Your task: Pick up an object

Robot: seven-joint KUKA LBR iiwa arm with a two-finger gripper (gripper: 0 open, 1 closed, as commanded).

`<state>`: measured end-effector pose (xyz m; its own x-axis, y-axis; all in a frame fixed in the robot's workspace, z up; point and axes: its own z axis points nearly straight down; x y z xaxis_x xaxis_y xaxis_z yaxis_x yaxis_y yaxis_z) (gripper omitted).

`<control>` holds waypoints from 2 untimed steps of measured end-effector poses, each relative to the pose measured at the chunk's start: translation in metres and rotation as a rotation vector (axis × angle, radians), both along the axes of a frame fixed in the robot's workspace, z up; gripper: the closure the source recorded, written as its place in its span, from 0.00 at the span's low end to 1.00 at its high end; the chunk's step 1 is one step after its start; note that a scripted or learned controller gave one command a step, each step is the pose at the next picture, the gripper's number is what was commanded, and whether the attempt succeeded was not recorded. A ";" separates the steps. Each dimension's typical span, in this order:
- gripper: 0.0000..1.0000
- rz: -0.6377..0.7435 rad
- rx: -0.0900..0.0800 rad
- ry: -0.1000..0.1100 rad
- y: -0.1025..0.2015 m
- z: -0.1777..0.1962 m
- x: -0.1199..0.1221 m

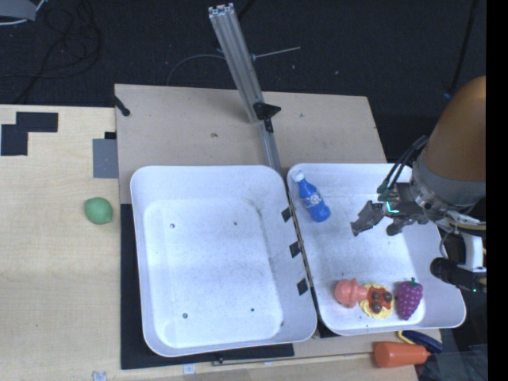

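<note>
**Gripper over right bin's open middle**

Blue bottle (312,200) lies near the right bin's (349,175) left wall; 3 toys crowd its near edge. The gripper (379,221) hangs between, fingers spread, holding nothing.

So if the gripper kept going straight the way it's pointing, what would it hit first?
The gripper points left over the right bin. The blue bottle lies roughly along that line and is probably first, though height is unclear.
</note>
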<state>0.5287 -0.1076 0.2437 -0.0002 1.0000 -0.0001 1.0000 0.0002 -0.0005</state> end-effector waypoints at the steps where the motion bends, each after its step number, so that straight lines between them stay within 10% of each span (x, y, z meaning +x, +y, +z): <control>1: 0.00 0.000 0.000 0.000 0.000 0.000 0.000; 2: 0.00 0.001 0.001 0.006 0.004 -0.063 -0.001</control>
<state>0.5282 -0.1037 0.1810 -0.0007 1.0000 0.0008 1.0000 0.0007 -0.0063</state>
